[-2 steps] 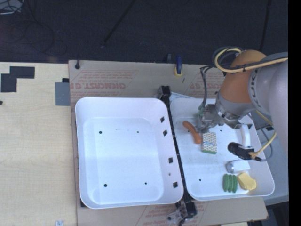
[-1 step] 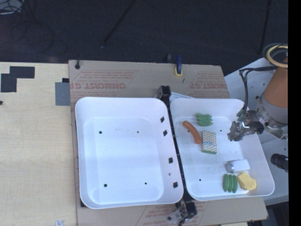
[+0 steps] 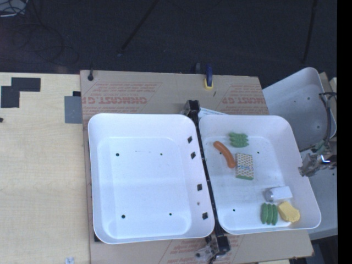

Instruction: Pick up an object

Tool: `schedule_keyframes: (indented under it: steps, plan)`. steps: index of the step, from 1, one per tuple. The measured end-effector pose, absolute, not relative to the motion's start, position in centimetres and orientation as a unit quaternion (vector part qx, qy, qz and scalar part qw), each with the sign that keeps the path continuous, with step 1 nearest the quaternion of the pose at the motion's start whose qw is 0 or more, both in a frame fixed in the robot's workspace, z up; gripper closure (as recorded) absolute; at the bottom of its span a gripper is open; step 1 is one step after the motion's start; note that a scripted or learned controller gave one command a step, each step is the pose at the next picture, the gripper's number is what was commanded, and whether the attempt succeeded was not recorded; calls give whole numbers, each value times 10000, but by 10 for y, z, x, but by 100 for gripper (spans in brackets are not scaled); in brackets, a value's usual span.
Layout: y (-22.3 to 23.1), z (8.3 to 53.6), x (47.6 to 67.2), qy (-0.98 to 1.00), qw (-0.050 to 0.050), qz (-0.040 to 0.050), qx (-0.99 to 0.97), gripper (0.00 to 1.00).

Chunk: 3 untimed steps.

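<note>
The right bin (image 3: pixel 291 133) holds several small objects. A green leafy piece (image 3: pixel 238 140) lies near its back. An orange sausage-like piece (image 3: pixel 224 154) lies beside a patterned block (image 3: pixel 245 165). Toward the front right are a grey-white block (image 3: pixel 278 193), a green ribbed piece (image 3: pixel 269 214) and a yellow piece (image 3: pixel 289 212). My gripper (image 3: pixel 314 164) shows as a small dark metal shape just outside the right bin's right wall, apart from every object.
The left bin (image 3: pixel 99 147) sits against the right one, joined by a black clip strip (image 3: pixel 198 164). Both rest on a cardboard sheet (image 3: pixel 143 92). A pale grey rounded plate (image 3: pixel 297 98) stands at the back right. Light wooden bench (image 3: pixel 38 175) extends left.
</note>
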<state>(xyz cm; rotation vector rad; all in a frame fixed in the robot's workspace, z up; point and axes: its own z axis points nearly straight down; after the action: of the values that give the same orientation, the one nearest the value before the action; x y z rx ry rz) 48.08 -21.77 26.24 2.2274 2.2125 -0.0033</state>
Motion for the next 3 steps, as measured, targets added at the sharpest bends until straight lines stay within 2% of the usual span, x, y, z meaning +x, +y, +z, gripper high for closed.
schedule_keyframes:
  steps: [1,2,3]
  plan:
    - [-102,273,476,7110,-29,8,7032,100]
    - [-160,295,475,7059,4,-8,7083,100]
    - [-216,251,474,7054,-23,-25,7088,100]
